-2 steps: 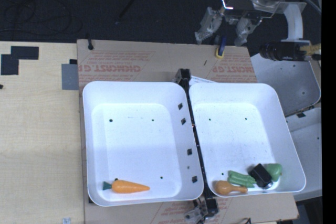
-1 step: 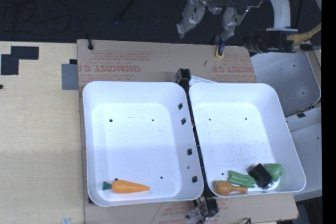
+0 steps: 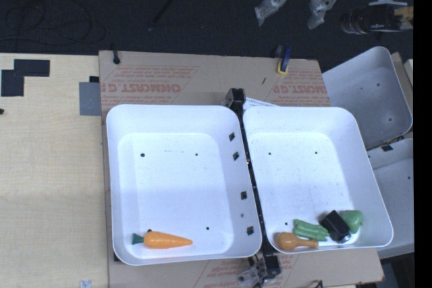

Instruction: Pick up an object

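The two-finger gripper (image 3: 295, 5) is seen spread apart, holding nothing, above the bench; an orange plastic carrot (image 3: 166, 240) lies in the left white bin (image 3: 121, 145), apparently untouched

Free room and obstacles. The left bin (image 3: 121, 145) is open across most of its floor; a toy carrot (image 3: 165, 240) lies alone near the front wall. In the right bin (image 3: 364, 165) the floor is unobstructed except at the front right corner, where a green pod (image 3: 310, 230), a black block (image 3: 335, 225), a green piece (image 3: 352, 218) and an orange pear-shaped toy (image 3: 294, 241) are crowded together, some touching. The gripper (image 3: 295, 5) is seen above the far edge, with its fingers spread.
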`<state>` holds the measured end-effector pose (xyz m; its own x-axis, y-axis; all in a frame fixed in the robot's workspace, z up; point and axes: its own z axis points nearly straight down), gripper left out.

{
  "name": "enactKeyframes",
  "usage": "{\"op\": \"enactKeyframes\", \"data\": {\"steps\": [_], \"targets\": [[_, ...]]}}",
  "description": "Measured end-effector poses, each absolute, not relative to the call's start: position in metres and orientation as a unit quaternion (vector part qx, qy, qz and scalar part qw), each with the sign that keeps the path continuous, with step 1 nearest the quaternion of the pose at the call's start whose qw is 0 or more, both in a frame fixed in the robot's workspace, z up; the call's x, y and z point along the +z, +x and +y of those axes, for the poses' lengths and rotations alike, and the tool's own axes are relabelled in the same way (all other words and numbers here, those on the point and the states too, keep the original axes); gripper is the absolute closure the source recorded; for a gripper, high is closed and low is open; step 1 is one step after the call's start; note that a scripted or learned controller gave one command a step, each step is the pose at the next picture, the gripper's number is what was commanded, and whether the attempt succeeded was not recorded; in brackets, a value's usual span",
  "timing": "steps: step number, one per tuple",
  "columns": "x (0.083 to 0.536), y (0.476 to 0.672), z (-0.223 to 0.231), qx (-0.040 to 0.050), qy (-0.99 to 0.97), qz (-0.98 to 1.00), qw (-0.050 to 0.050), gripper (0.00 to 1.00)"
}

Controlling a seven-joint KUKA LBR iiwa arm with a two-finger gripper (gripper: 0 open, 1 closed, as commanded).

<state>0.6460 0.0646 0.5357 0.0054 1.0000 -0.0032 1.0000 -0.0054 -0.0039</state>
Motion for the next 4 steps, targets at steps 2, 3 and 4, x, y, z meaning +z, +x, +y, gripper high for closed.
{"op": "enactKeyframes", "data": {"steps": [2,3,4], "targets": [[0.432,0.644,0.166,0.0054,-0.705,-0.709,0.004,0.00],[0.546,0.607,0.078,-0.0026,-0.710,-0.704,-0.004,0.00],[0.336,0.643,0.099,0.0079,-0.707,-0.707,0.005,0.00]]}}
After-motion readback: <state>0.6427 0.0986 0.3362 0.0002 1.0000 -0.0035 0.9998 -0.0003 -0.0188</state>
